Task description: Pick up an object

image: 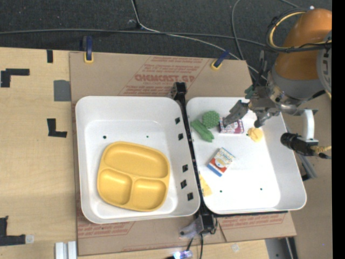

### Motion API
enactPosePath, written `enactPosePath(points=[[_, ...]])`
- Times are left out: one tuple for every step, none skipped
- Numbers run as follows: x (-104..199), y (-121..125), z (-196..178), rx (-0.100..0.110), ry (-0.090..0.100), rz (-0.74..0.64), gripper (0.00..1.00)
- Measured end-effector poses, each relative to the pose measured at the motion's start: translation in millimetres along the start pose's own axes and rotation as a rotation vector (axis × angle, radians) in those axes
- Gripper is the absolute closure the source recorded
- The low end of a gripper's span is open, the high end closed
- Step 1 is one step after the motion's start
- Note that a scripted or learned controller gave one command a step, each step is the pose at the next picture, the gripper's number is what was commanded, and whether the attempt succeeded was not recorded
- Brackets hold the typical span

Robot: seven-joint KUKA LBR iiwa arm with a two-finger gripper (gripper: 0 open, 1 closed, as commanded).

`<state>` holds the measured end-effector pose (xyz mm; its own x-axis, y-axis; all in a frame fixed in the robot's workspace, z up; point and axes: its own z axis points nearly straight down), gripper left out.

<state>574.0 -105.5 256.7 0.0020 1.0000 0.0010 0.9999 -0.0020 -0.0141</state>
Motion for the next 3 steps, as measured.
enactPosePath(points=[[0.1,2.0,-7.1,-0.013,-0.001,-0.003,0.00],[-0.6,-8.2,47.0,-0.008,-0.001,-0.002,0.00],[6.4,-7.8,92.7,-0.009,-0.002,-0.003,0.00]])
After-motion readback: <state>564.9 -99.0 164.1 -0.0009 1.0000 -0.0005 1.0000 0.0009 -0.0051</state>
